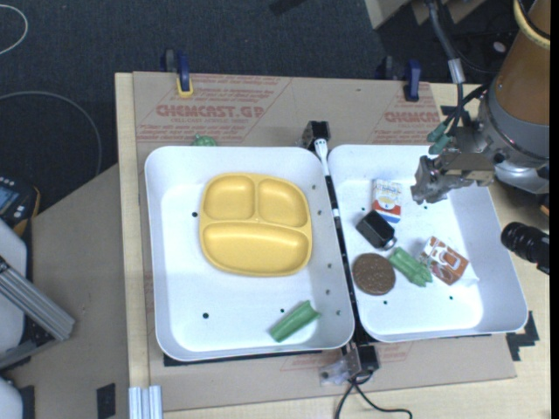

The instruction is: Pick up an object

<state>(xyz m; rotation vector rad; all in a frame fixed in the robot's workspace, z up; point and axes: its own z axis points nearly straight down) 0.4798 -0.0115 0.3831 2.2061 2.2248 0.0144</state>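
Observation:
The right bin (pixel 489 308) holds a small white carton with red and blue print (pixel 386 196), a black block (pixel 376 230), a brown round disc (pixel 374 274), a green piece (pixel 410 266) and an orange-and-white packet (pixel 445 261). My gripper (pixel 428 188) hangs above the bin's upper right part, just right of the carton and apart from it. Nothing shows between its fingers.
The left bin (pixel 170 260) carries a yellow divided plate (pixel 256 223) and a green piece (pixel 293 321) near its front edge. A black divider strip (pixel 330 201) runs between the bins. Blue clamps (pixel 182 66) hold the board's far edge.

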